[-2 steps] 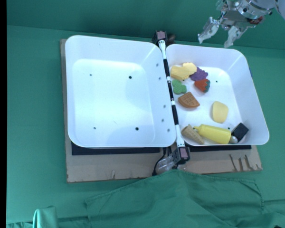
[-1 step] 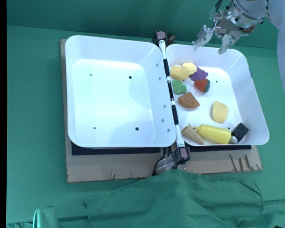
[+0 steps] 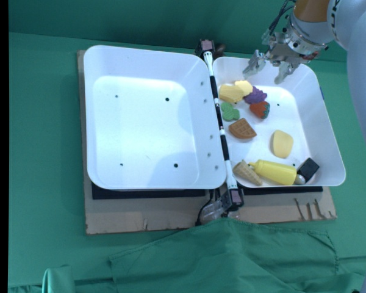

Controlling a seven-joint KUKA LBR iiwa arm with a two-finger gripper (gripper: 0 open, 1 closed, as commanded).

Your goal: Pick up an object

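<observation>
Gripper (image 3: pixel 268 65) poised with fingers spread and nothing between them above the far edge of the right shallow white plastic bin (image 3: pixel 329 142), where small plastic toy foods, among them a yellow mustard bottle (image 3: pixel 274 172), lie unpicked; grasp not yet begun.

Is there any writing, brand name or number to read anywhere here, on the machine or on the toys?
"KUKA": dark letters, partly cut off, on the grey robot arm at the top right edge, just past its orange band.
No other text: the small toy foods, the yellow plastic bottle and the two shallow white bins bear no legible labels or numbers.
</observation>
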